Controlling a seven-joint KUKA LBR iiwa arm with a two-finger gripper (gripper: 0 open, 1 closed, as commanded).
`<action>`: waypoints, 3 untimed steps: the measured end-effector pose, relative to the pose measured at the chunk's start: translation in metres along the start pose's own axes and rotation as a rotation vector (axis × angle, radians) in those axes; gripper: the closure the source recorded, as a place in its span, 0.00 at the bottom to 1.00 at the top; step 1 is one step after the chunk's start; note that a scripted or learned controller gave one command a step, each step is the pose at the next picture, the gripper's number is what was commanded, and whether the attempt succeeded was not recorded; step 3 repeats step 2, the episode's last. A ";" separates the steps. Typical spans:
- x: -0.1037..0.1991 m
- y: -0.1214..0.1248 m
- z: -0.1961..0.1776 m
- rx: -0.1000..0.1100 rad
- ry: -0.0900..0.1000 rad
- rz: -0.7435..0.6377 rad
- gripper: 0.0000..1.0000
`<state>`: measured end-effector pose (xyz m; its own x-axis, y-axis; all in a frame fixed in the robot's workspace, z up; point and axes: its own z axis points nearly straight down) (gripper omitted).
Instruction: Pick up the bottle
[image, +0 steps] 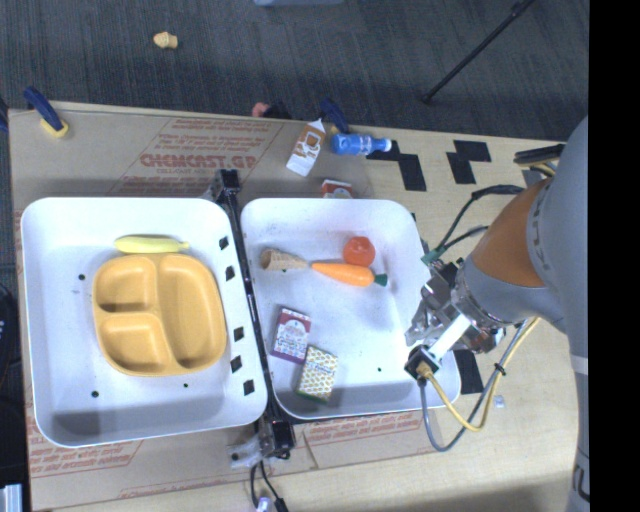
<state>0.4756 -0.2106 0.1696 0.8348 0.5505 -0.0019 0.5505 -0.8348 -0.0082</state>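
A: Bottle loc?
B: The small blue plastic bottle (352, 145) lies on the tan bench (530, 450), outside the bins, just behind the right shallow white bin (400, 215).
A: And the gripper (437, 312)?
B: At right bin's right rim, well apart from bottle. Open vs closed, any load: can't tell.

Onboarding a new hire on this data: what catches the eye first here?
A big yellow divided plate sits in the left bin, a banana just beyond it. In the right bin an orange carrot and a red tomato stand out. The blue bottle lies on the bench behind both bins, well away from the gripper at the right bin's right rim.
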 end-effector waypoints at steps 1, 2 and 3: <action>0.000 0.000 0.000 -0.004 0.001 0.193 1.00; 0.000 -0.001 0.015 0.000 0.000 0.374 1.00; 0.000 -0.001 0.015 0.000 0.000 0.374 1.00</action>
